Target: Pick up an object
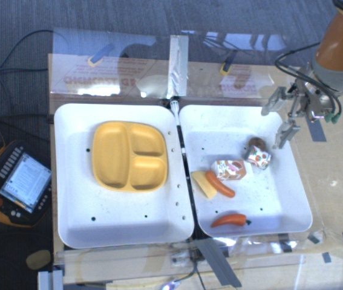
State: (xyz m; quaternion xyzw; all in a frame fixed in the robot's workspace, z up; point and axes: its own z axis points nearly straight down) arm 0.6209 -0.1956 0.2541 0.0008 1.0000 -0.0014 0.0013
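Note:
My gripper (279,118) hangs over the far right corner of the right bin (292,222), open, with nothing between its fingers. Just left of and below it lie a brown round item (256,143) and a small red-and-white patterned packet (259,157). A larger red-and-white wrapped item (230,170) sits near the bin's middle. Beside it are a yellow cheese wedge (204,185) and an orange sausage-like piece (222,188). A red chili pepper (228,220) rests near the bin's front wall.
A yellow divided tray (129,156) lies in the left bin (74,222). A ridge between the bins runs down the middle. Cables and a handheld controller (14,183) sit off the bench to the left.

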